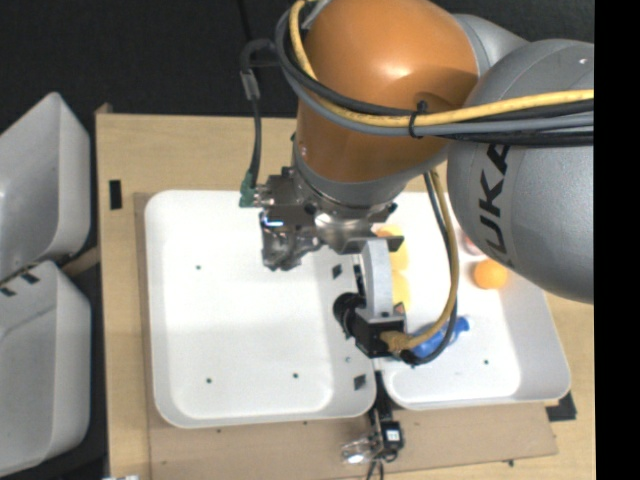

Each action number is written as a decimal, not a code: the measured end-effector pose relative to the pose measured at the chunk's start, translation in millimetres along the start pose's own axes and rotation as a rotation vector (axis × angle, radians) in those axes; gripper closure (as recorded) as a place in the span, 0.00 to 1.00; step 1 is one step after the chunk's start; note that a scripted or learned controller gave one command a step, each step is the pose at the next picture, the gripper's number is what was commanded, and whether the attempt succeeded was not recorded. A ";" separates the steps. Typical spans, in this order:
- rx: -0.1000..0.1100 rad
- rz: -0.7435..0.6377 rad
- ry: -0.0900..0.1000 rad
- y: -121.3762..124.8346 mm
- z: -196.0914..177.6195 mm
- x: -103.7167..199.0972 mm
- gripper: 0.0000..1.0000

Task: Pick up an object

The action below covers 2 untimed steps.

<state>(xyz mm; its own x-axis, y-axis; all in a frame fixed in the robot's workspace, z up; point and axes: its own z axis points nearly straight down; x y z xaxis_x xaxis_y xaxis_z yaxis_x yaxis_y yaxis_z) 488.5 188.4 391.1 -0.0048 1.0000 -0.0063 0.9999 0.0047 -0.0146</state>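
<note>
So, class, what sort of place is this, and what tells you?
Probably a robotics lab bench: a grey-and-orange KUKA robot arm reaches over two shallow white plastic bins, left and right, on a plywood board.

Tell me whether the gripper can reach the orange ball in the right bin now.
Probably yes: the orange ball lies uncovered in the right bin, nothing touching it. The gripper hangs over the left bin, so it must cross first.

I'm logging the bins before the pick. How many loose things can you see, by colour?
yellow thing: 1
orange ball: 1
blue thing: 1
Total: 3 in view
</note>
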 end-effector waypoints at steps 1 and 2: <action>-0.018 0.009 0.006 1.3 -29.2 -64.9 1.00; -0.023 0.001 0.008 -0.1 -98.0 -55.2 1.00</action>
<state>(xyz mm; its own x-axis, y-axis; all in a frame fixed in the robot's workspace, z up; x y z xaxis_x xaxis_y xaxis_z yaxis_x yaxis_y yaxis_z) 490.2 133.8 489.5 -0.0039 1.0000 0.0021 1.0000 0.0039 0.0083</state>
